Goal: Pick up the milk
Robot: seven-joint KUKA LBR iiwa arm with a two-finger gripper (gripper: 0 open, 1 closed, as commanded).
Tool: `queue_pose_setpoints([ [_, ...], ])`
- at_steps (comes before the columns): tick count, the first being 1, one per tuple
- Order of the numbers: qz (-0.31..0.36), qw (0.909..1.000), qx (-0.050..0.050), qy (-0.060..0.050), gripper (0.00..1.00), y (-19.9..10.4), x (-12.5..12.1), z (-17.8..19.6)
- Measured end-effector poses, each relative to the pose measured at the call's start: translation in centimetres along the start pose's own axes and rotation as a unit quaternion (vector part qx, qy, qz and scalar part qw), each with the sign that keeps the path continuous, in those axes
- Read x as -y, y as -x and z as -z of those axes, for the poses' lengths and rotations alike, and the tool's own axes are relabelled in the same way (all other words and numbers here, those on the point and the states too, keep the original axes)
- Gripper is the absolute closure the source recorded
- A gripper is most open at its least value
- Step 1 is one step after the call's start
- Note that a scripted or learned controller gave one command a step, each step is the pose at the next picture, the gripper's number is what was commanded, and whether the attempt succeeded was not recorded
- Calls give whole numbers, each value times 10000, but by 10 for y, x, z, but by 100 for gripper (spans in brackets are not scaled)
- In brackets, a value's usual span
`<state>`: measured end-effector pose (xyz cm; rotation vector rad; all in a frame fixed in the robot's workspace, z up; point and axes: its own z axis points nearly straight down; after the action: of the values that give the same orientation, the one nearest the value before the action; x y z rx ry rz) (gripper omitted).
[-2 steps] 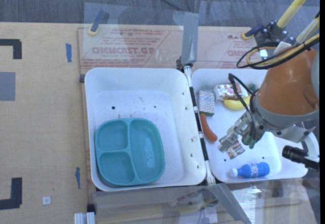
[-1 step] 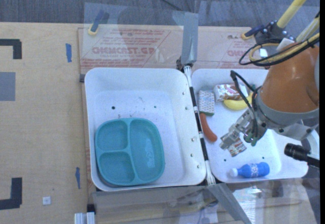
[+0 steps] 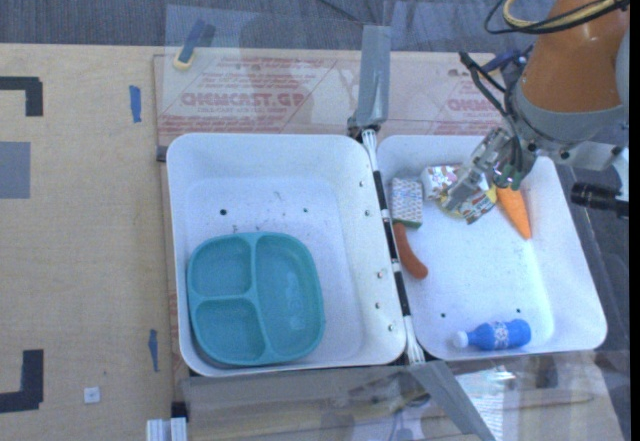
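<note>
In the right bin [image 3: 570, 329], a small white carton [image 3: 438, 179] lies on its side near the back; it looks like the milk. My gripper [image 3: 473, 191] hangs low just to its right, over a yellowish packet [image 3: 480, 209], reaching down from the orange-banded wrist [image 3: 572, 39]. The gripper partly hides the carton's right end, and I cannot make out whether anything is held.
A grey patterned box [image 3: 407, 199] stands by the divider, with a reddish sausage [image 3: 410, 257] in front of it. A carrot [image 3: 515, 211] lies right of the gripper. A blue bottle [image 3: 495, 334] rests near the front wall. The left bin [image 3: 200, 169] holds a teal divided plate [image 3: 255, 299].
</note>
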<state>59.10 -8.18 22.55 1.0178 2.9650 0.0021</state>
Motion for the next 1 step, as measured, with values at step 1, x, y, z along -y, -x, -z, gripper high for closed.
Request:
queue_pose_setpoints([
  [1, 506, 9987, -21, -9, 100, -25, 22, 10],
])
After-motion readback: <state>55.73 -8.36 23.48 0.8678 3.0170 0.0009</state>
